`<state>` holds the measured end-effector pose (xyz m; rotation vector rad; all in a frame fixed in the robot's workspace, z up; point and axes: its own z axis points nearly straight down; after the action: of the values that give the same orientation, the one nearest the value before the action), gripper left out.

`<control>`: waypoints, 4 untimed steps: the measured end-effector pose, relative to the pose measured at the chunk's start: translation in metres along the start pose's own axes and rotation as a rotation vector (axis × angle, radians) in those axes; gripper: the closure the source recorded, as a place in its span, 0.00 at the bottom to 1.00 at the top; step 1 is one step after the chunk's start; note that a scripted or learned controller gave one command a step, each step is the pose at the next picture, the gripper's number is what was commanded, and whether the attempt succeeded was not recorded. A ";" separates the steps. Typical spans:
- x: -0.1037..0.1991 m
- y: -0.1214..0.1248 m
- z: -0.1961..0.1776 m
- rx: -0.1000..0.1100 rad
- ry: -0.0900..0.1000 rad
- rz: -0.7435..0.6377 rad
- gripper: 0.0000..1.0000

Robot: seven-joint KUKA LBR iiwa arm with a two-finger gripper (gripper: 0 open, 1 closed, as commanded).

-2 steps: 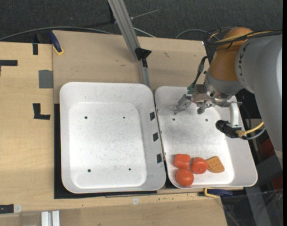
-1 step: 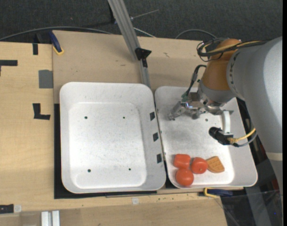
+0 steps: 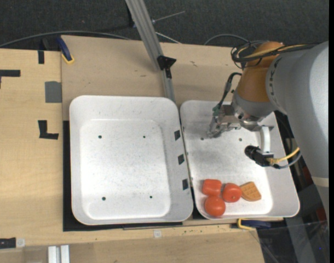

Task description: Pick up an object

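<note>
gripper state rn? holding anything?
Gripper: over the upper part of the right bin, nothing visibly held; open or closed cannot be told.

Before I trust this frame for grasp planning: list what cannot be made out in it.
- Gripper, camera view: small and dark over the right bin; whether the jaws are open or shut cannot be told.
- Red objects, camera view: three packed together at the bin's near edge; too small to tell what they are.
- Orange-brown piece, camera view: too small to identify.
- Arm, camera view: cut off by the right edge.
</note>
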<state>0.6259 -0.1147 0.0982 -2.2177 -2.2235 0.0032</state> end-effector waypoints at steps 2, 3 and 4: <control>-0.017 0.003 -0.115 -0.007 -0.001 0.001 1.00; -0.016 0.004 -0.167 -0.008 -0.001 0.001 1.00; 0.036 0.002 -0.170 -0.001 0.002 -0.003 1.00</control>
<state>0.6282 -0.0787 0.2683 -2.2139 -2.2264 -0.0005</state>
